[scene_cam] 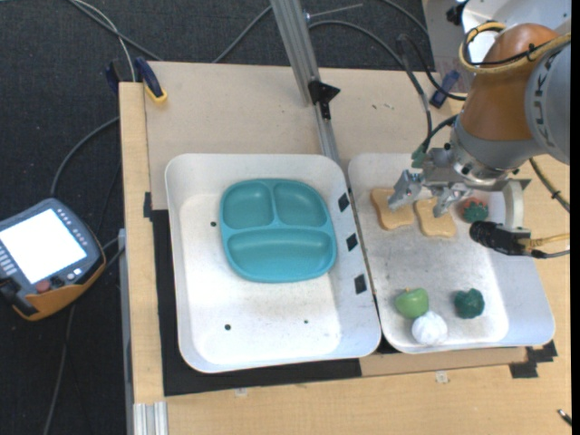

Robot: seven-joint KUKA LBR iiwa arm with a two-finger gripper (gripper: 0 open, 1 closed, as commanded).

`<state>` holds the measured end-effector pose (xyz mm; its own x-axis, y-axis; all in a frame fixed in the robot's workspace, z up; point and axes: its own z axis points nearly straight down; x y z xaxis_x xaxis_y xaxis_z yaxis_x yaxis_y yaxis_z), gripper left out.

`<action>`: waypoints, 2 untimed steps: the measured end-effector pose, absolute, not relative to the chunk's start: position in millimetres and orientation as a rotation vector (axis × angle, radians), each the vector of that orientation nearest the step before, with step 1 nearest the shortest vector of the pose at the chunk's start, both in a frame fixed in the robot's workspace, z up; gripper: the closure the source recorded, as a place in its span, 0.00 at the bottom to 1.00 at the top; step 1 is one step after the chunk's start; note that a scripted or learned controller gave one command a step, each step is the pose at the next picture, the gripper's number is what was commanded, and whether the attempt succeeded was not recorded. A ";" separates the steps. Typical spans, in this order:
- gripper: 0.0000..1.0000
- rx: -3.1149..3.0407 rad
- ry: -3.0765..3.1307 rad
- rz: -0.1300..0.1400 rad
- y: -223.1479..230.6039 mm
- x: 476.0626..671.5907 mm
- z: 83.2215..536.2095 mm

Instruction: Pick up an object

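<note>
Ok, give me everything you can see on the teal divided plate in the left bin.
The teal plate is a rounded rectangle with three compartments: two smaller ones along its far side and one long one along the near side, split by raised ridges. It looks like smooth matte plastic. It lies flat, right way up and slightly skewed, on the floor of the left bin, nearer the far right part. All three compartments hold nothing. The gripper is apart from it, over the right bin.

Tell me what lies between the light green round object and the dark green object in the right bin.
The camera view shows only bare white bin floor between the light green round object and the dark green object; a white ball lies below the gap.
</note>
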<state>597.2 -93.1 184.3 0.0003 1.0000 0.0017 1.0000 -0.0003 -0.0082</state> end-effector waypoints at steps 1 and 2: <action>0.00 -2.217 -2.217 0.006 -96.5 599.7 140.4; 0.00 -2.218 -2.217 0.005 -95.7 598.9 87.5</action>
